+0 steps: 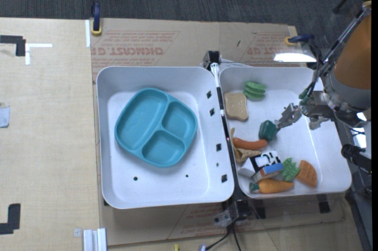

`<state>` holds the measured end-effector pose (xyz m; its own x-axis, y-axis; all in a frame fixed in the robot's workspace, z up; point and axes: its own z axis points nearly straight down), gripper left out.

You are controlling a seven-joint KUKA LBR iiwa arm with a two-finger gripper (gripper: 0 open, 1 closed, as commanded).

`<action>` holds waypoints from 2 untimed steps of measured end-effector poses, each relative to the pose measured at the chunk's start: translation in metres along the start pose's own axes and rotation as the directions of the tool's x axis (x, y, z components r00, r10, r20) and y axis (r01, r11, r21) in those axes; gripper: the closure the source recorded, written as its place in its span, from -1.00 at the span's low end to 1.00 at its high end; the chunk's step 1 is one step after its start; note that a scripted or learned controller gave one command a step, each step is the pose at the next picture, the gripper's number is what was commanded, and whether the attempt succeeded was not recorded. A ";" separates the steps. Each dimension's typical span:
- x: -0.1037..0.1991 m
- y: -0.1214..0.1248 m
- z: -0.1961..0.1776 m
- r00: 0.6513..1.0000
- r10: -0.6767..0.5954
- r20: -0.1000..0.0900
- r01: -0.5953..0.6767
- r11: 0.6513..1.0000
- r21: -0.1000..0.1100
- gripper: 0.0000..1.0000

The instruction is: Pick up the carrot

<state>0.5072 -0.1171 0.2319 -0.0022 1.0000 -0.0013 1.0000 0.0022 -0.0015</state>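
While the tool [287, 116] hangs over the right bin [331, 143], its state unclear, the carrot [306, 173] lies nearer the front rim.

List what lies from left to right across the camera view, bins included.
Left bin → blue plate → bread slice → green toy → gripper → carrot.

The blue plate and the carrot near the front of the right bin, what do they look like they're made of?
The blue plate looks like moulded plastic: one even colour, smooth, softly rounded divider ridges, faint sheen. The carrot seems a toy, probably plastic or rubber: flat, uniform orange and smooth skin. The picture is too coarse to be sure.
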 end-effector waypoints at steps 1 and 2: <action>0.067 -0.022 0.040 1.000 -0.015 -0.001 0.015 1.000 0.003 -1.00; 0.065 -0.021 0.031 1.000 -0.007 0.000 0.007 1.000 0.002 1.00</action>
<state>0.4861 -0.0519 0.2009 -0.0094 1.0000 -0.0016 0.9999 0.0094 -0.0038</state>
